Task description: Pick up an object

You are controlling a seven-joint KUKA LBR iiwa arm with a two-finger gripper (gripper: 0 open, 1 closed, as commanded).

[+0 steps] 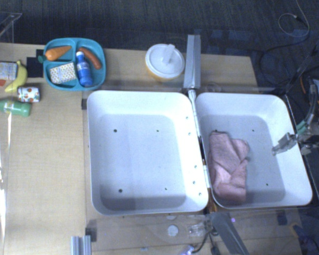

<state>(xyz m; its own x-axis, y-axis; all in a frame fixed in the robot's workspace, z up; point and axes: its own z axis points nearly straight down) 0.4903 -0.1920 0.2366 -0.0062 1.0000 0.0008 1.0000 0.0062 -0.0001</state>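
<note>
Over at the right bin's (pixel 255 106) far right edge, the gripper (pixel 283 143) is hovering above the white floor, and whether its jaws are released or clenched, one cannot tell. Nothing is showing between them. A crumpled pink cloth (pixel 229 165) is lying against that bin's left wall, well apart from the gripper. Beside it, the left bin (pixel 141 102) is sitting on the desk (pixel 42 169).

thin grey metal end effector (pixel 280 145), dark cables behind, orange bit nr wrist
</note>
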